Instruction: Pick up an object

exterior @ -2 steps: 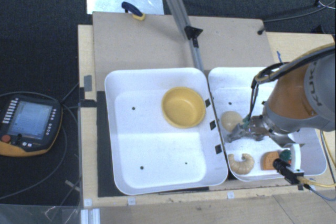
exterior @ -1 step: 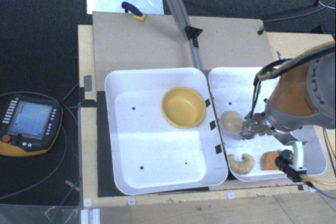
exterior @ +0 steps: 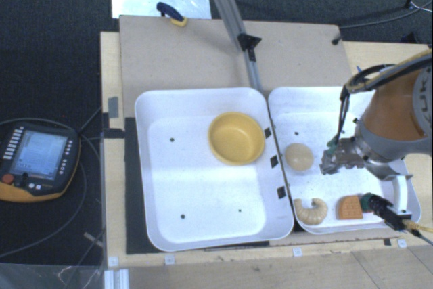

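In the right bin (exterior: 304, 105) a pale round ball-like object (exterior: 298, 157) lies near the left wall. A cream curled croissant-shaped object (exterior: 311, 211) and an orange-brown square piece (exterior: 350, 207) rest along the front wall. A yellow bowl (exterior: 236, 137) sits at the upper right of the left bin (exterior: 196, 206). My gripper (exterior: 333, 163) hangs over the middle of the right bin, just right of the pale round object and above the orange piece. I see nothing between its fingers.
A slanted metal pole (exterior: 230, 7) crosses the cardboard backing behind the bins. A teach pendant (exterior: 34, 159) lies on the floor at left. A blue and yellow clamp (exterior: 170, 13) sits at the board's far edge.
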Controlling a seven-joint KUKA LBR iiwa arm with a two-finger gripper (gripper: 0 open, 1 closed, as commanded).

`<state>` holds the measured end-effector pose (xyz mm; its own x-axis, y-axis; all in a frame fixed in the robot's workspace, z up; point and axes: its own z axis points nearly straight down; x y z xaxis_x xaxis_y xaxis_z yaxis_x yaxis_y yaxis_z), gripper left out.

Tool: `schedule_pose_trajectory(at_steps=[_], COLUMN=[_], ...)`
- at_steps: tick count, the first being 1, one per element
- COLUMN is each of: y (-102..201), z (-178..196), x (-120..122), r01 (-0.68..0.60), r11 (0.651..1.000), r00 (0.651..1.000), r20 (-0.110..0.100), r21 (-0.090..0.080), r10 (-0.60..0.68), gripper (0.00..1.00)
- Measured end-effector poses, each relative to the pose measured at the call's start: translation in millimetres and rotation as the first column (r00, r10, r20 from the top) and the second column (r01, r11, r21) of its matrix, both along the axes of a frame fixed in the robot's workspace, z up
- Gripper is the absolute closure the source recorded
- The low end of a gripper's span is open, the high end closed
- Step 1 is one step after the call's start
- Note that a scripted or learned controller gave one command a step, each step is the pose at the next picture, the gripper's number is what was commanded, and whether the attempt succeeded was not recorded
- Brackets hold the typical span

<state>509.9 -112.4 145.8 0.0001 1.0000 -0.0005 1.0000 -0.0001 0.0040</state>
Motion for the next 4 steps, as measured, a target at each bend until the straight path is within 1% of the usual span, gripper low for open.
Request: schedule_pose_trajectory(at_steps=[1,2,3,4], y=[-0.9,5.5,56.3,96.7], z=[48.0,99.2,104.9,97.0], x=[-7.9,1.0,7.3,21.2], r01=[-0.001,-0.001,-0.004,-0.003], r11=[1.000,1.000,1.000,1.000], r00=[1.000,1.000,1.000,1.000], r20=[0.001,0.000,-0.003,-0.004], r21=[0.000,0.000,0.001,0.001], r10=[0.001,0.001,0.004,0.003], gripper=[1.00,1.00,1.00,1.00])
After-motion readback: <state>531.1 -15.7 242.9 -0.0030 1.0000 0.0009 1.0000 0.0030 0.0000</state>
